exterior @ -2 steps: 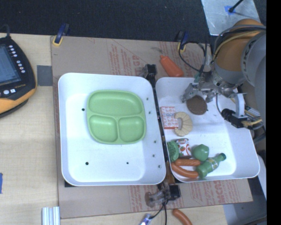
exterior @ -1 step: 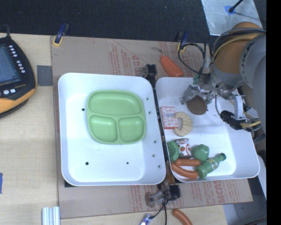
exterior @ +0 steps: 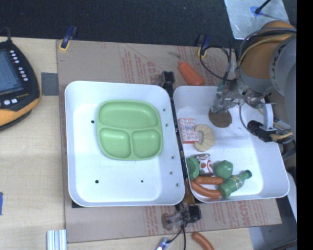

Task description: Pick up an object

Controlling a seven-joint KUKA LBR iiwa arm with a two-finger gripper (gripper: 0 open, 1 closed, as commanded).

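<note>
Gripper (exterior: pixel 220 107) hovered over the flat round brown disc (exterior: pixel 221 120) in my right white bin (exterior: pixel 274 173), lined up to grab; grip state unclear.

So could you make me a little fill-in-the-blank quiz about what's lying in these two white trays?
1. The green divided plate lies in the ____ bin.
2. The gripper is above a round ____ object in the right bin.
3. The small green bottle lies near the right bin's ____ edge.

Missing words: left; brown; front
</note>
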